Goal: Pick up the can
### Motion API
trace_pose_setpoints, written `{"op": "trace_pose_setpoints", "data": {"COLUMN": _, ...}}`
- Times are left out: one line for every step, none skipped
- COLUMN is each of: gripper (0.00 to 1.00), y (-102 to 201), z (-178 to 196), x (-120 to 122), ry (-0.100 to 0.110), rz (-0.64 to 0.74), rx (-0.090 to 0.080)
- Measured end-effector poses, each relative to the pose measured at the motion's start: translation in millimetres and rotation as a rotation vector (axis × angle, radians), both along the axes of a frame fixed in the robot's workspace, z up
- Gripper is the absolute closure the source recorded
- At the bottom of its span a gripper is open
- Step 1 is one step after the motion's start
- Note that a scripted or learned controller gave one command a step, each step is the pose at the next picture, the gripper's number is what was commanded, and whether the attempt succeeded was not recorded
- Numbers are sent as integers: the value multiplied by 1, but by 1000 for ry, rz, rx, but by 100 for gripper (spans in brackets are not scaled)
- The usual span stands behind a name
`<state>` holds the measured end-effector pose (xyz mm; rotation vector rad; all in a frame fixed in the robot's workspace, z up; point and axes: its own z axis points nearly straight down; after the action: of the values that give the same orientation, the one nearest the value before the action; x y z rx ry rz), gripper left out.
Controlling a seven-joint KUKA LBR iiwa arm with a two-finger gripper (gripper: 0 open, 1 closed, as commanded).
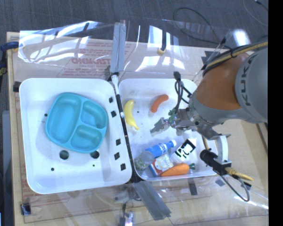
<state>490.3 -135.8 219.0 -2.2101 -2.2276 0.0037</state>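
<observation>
so the can (pixel 143 161) sits down-left of the tool (pixel 161 125), near the right bin's (pixel 146 89) front-left corner; tool looks spread apart, nothing in it

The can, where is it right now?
In the right bin, at its near-left corner: the can lies left of the blue bottle, below the banana.
</observation>
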Motion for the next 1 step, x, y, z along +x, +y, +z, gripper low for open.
{"op": "trace_pose_setpoints", "data": {"gripper": 0, "y": -38, "z": 4, "x": 35, "ry": -3, "rz": -103, "rx": -2}}
